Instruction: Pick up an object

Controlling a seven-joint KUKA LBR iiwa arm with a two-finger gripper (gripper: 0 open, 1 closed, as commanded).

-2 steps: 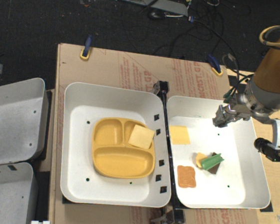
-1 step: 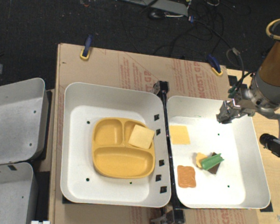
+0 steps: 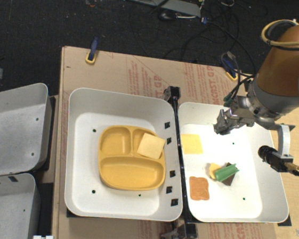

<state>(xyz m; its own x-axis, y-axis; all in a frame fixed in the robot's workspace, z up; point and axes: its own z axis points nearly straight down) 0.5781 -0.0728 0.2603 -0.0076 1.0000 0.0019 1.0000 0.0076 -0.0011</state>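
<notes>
Camera view looks down on the table (image 3: 118,64), which carries two shallow white bins side by side. Over the far part of the right bin (image 3: 268,210), near its far edge, hangs the end effector (image 3: 224,126), dark and seen from above; whether it is spread or pressed together cannot be told from this angle, and nothing is visible between its tips. Below it and toward the bin's left wall a flat yellow square (image 3: 191,144) lies on the bin floor. Nearer the middle of the same bin a green block (image 3: 224,172) rests against a small yellow piece (image 3: 214,169), the two touching, with something dark under the block's right end. Close to the bin's near-left corner lies a flat orange piece (image 3: 199,189). In the left bin (image 3: 83,135) a yellow divided tray (image 3: 127,170) sits centrally, and a pale yellow slab (image 3: 151,146) lies tilted across its far-right compartment.
</notes>
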